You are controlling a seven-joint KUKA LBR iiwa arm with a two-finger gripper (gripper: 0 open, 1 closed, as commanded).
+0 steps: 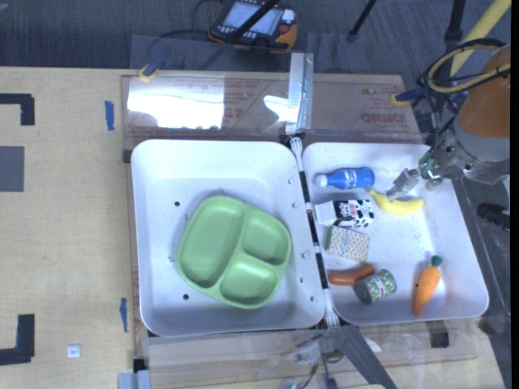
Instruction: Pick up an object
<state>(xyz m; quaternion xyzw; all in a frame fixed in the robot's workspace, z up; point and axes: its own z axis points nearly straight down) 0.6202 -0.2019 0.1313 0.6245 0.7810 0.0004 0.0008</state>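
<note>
Over the right bin (466, 241), the gripper (403, 186) hangs just above a banana (397, 205); its grip I cannot tell.

Lighting: bright, even, overhead. Strong glare on the clear panel (174, 104) far to the left of and behind the fingers (403, 184), washing out its surface. White bins (154, 217) near overexposure; shadows soft and short, falling close under the green tray (234, 251) left of the fingers. Focus: moderate; small items below the fingers slightly soft. Dark floor beyond underexposed.
</note>
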